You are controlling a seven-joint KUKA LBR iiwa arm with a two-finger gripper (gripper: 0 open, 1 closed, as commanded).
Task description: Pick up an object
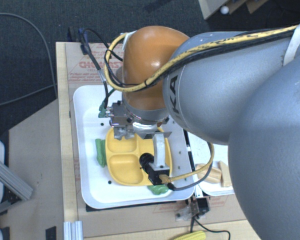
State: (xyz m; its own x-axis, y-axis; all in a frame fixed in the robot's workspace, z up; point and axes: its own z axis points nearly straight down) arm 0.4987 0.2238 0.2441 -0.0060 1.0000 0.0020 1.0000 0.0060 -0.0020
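Hand [133,130] hangs low over the left bin [86,129], above the far end of a yellow divided tray [124,168] that lies in that bin. The arm [230,94] covers it from above, so I cannot tell whether it is apart or together, nor whether it touches the tray. A long green piece [100,152] lies along the tray's left side, a second green piece [159,188] at its near corner. A pale wooden block [216,174] lies in the right bin [210,188].
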